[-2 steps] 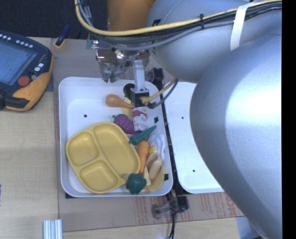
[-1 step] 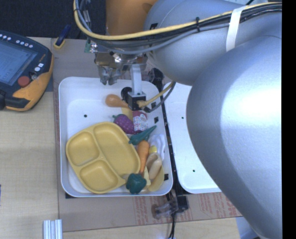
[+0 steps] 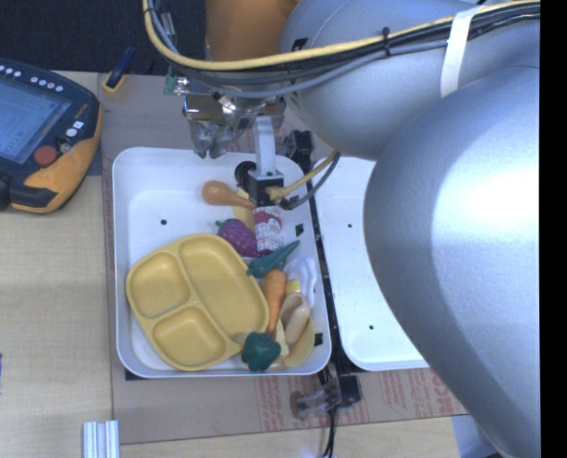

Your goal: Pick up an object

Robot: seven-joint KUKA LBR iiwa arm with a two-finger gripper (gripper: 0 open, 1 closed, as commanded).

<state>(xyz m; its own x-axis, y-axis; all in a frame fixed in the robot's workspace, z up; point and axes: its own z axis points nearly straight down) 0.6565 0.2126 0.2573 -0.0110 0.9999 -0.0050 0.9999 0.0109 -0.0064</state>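
The left white bin (image 3: 121, 256) holds a pile of toy food. A yellow divided plate (image 3: 196, 300) fills its front left. Behind it lie an orange drumstick-shaped piece (image 3: 224, 195), a purple piece (image 3: 237, 238) and a small red-and-white can (image 3: 267, 227). Along the right wall sit a teal leaf (image 3: 277, 255), an orange carrot (image 3: 275, 294), a dark green broccoli (image 3: 261, 351) and a yellow banana (image 3: 304, 338). My gripper (image 3: 215, 139) hangs over the bin's back rim, just behind the drumstick piece, with nothing seen in it.
The right white bin (image 3: 360, 284) is largely covered by the grey arm (image 3: 455, 208). A teach pendant (image 3: 31, 132) lies on the bench at the left. A small blue-and-yellow item (image 3: 117, 70) rests behind the left bin.
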